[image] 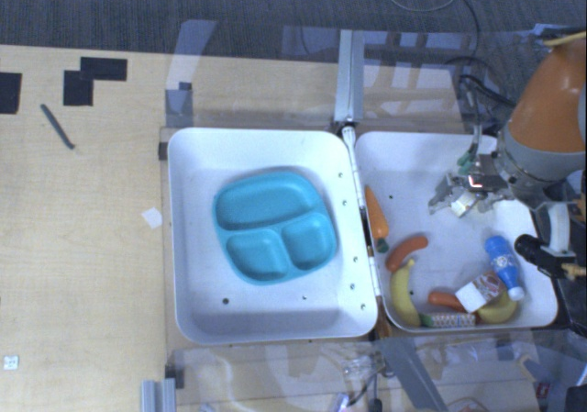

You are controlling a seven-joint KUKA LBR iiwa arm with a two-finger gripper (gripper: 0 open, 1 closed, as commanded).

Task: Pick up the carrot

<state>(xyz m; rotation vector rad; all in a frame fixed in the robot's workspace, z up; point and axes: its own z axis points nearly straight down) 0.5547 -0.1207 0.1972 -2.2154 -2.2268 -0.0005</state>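
So the arm (550, 116) comes in from the right edge of the camera view, and what shows is mostly the fat orange band with the grey wrist section under it. It's angled down and to the left, with the gripper (461, 194) hanging off the end at a tilt, well left of the orange part. Some cabling loops around the wrist area. Can't honestly make out the tip well, it's small and kinda blurry, just a pale metallic cluster with a tiny red-green spot.
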